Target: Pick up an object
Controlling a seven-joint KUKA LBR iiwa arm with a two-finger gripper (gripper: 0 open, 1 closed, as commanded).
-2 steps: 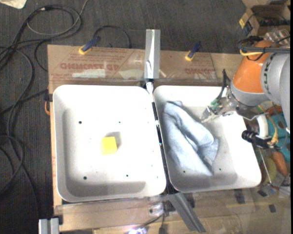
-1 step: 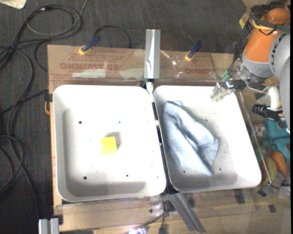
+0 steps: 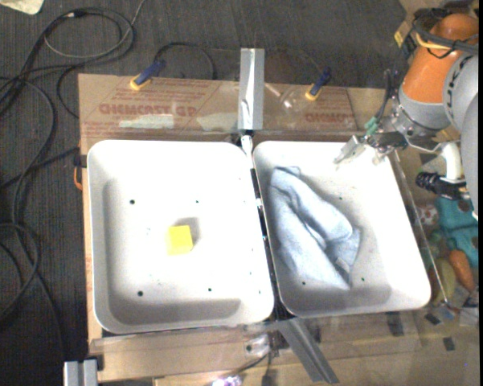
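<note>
Lying crumpled in the right bin [image 3: 402,215], the pale blue cloth [image 3: 313,223] looks soft and light; pinch a raised fold. The yellow block [image 3: 180,239] sits in the left bin [image 3: 104,215]. The gripper [image 3: 362,148] hovers spread apart, holding nothing, above the right bin's far corner.

Two bins sit side by side on the bench [image 3: 104,103], their inner rims touching: the left bin [image 3: 96,215] holds a small block [image 3: 180,239] near its middle, and the right bin [image 3: 402,240] holds a crumpled cloth [image 3: 313,223] lying along its left half. The hand [image 3: 362,147] hangs over the right bin's far right corner, well apart from the cloth. Behind the bins, two clamps [image 3: 145,75] sit at the bench's far edge, and cables [image 3: 32,135] trail on the floor to the left.
</note>
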